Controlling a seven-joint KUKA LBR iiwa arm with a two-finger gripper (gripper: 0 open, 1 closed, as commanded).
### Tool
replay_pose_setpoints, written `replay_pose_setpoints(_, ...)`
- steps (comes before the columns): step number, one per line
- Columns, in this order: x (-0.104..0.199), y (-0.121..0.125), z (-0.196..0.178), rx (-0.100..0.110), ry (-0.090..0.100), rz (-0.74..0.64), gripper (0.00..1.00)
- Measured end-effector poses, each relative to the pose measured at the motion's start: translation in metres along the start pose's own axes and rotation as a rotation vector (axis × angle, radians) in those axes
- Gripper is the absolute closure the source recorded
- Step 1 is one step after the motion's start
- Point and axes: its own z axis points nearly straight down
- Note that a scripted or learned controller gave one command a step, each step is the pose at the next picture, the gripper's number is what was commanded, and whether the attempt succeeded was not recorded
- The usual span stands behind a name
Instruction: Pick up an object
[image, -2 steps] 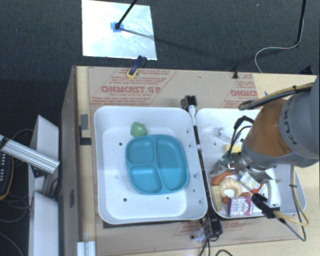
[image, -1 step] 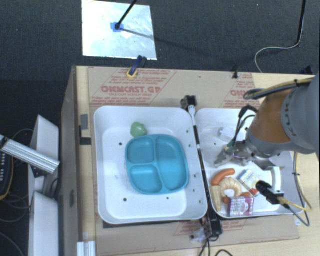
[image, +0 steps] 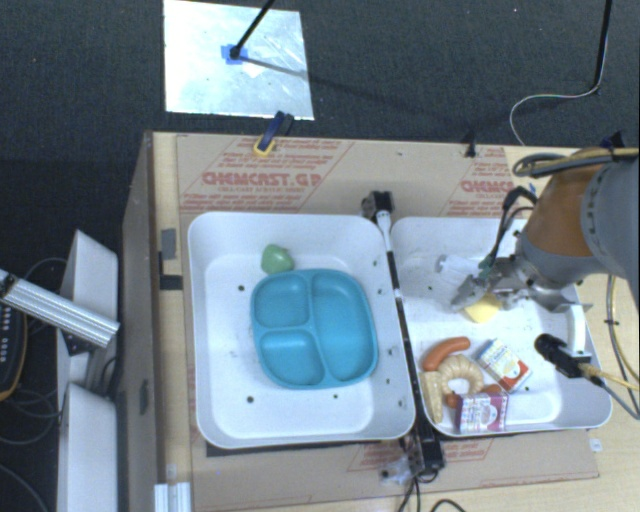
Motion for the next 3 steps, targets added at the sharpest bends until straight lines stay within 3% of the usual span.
replay_pose_setpoints(1,0.0,0.003,-0.013,-0.009,-0.002,-0.003,1.0)
replay_pose_setpoints(2,-0.034,-0.042,-0.09,-0.002,-0.001,0.0,1.0)
replay_pose_setpoints(3,-0.034,-0.042,-0.089,0.0,0.0,-0.001,0.0)
